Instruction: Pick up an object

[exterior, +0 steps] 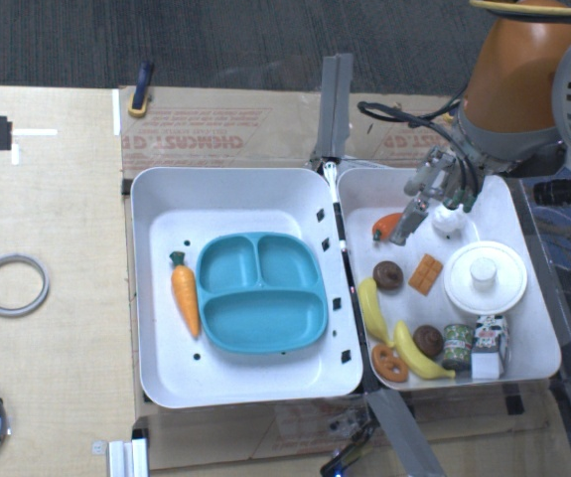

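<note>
In the left white bin [146, 296], an orange plastic carrot [186, 296] lies beside a blue divided tray [262, 292]. In the right white bin [538, 336], the grey two-finger gripper [407, 225] hangs near the far-left corner over a small orange-red toy [384, 227]; whether it pinches cannot be told.

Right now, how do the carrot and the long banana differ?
The carrot lies in the left bin beside the blue tray; the long banana lies in the crowded right bin. The carrot is orange, straight, green-topped; the banana is yellow and curved. Both lie flat, untouched by the gripper.
</note>
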